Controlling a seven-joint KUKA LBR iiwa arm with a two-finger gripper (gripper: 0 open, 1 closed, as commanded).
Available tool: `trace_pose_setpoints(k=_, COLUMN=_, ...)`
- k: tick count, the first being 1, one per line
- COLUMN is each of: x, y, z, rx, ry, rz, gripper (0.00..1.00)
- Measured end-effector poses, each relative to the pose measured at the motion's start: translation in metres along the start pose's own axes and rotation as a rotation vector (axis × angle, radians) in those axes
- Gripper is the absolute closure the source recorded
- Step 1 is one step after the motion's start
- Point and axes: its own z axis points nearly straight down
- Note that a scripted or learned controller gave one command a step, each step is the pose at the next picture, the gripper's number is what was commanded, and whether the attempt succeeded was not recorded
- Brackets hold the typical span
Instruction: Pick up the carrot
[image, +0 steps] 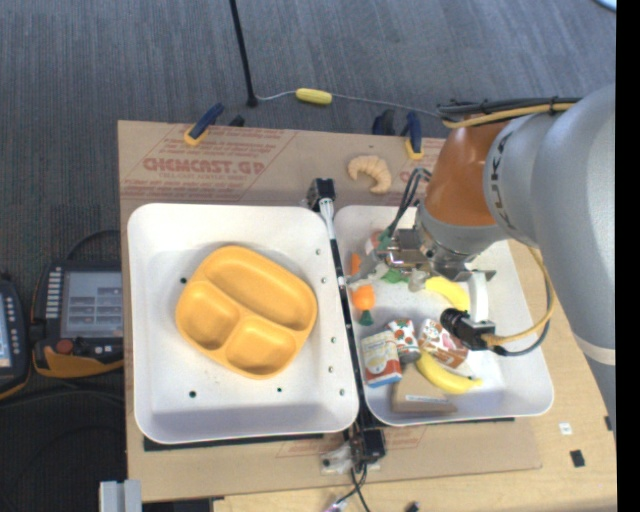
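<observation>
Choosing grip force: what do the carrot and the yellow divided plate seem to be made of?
Carrot: probably moulded plastic toy food, with flat, even orange colour and a green tip. Yellow divided plate: seemingly smooth, semi-gloss plastic, with soft highlights on rounded rims. Neither is certain from looks alone.

Glossy yellow plastic tray (246, 310) in a smooth white plastic bin (150, 330) on matt cardboard (200, 165).

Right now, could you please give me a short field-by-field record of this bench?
left bin: holds a yellow divided plate
right bin: holds the carrot, a banana and small cartons
end effector: low over the right bin's far end, right of the carrot
board behind the bins: croissant
</observation>
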Motion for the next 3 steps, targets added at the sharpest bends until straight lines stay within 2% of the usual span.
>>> trace_pose_setpoints(k=1, x=-0.029, y=0.006, z=0.038, rx=0.0, ry=-0.001, rz=0.0, gripper=0.0)
trace_pose_setpoints(k=2, x=-0.085, y=0.008, z=-0.05, rx=-0.001, ry=-0.002, rz=0.001, gripper=0.0)
trace_pose_setpoints(k=3, x=-0.046, y=-0.017, z=0.023, rx=0.002, ry=0.0, rz=0.0, gripper=0.0)
